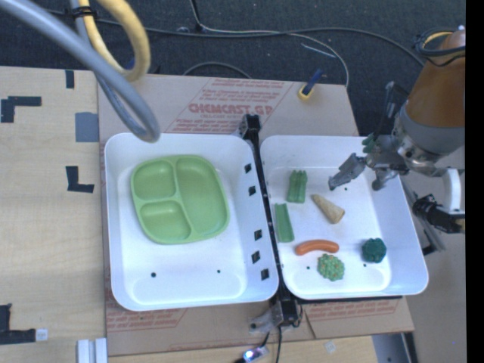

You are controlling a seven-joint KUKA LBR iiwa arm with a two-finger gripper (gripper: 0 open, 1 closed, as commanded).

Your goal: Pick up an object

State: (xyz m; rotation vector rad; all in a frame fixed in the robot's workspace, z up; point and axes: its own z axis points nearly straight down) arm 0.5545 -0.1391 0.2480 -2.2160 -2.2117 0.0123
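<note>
Objects all loose in right bin

I see gripper (355, 171) hovering over right bin (393, 225), jaws parted, nothing between them. Cone piece (329, 208) sits just below-left of the jaws, green block (296, 187) further left, sausage (317, 246) and both broccoli bits well below.

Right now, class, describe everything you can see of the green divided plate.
The green divided plate is light green, looks like plastic, and has rounded corners and three compartments: two smaller ones and a larger one. It lies flat, turned slightly askew, in the upper part of the left white bin, touching only the bin floor.
</note>
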